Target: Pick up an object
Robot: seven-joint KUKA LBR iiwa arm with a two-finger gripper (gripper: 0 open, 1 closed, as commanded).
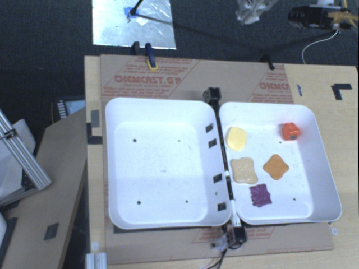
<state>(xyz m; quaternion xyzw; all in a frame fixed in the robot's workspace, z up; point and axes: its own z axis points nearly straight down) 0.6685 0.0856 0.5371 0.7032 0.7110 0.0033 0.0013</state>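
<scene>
**Five small objects in the right bin, pincer raised at the far edge**

Nearest the camera, a purple piece (260,195) is seen low in the right bin (322,167). Beyond it, a beige slab (244,170) and an orange-brown piece (275,166) are placed side by side, apart. A yellow piece (236,138) is set near the divider, and a red-orange block (290,131) toward the far right wall. The left bin (112,167) adjoins on the worktop (168,74). The pincer (251,7) is held high beyond the bins; whether it is apart or together cannot be told.

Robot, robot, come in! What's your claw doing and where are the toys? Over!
Gripper high up at the far edge, away from both bins. Five small items in the right bin, untouched: yellow, orange-red, tan, orange, purple. Nothing blocking them.
</scene>
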